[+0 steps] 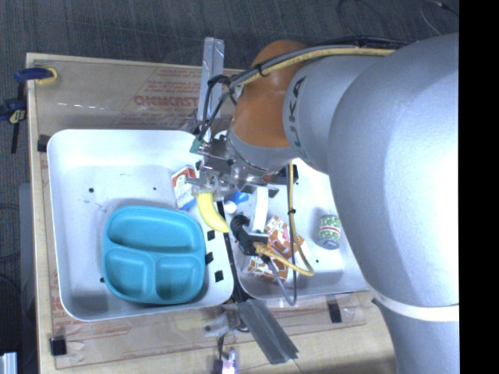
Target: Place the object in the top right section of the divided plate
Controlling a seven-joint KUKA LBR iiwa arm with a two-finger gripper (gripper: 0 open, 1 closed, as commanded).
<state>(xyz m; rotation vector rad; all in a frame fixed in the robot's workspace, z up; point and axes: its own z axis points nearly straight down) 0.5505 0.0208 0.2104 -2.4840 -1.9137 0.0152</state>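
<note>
Wooden worktop (117, 92) carrying two shallow white bins, viewed from above at a slant; dark carpeted floor (117, 14) beyond. At the near edge, a grey metal bracket (261, 333) lies across the worktop below the junction of the bins. In the left bin (78, 178), a blue divided plate (154, 254) sits toward the near right corner, all its compartments unoccupied. Just beside the plate's upper right rim, against the wall shared by the bins, lies a yellow banana (210, 213), judged to be the object of the task; it is off the plate. Directly above it hangs the tool (212, 179); whether it is open or closed cannot be told, and a grip on the banana is not visible. A red-and-white packet (182, 184) lies beside the tool in the left bin. In the right bin (343, 275), an orange snack bag (279, 240) and a small green-labelled can (329, 230) lie apart, partly under the grey arm (374, 131). The step in hand appears to be the pick, or the start of the carry. The next move calls for a secure hold on the banana, then a short travel leftward over the rim to the top right section. At the far left edge, a blue clamp (35, 75).
</note>
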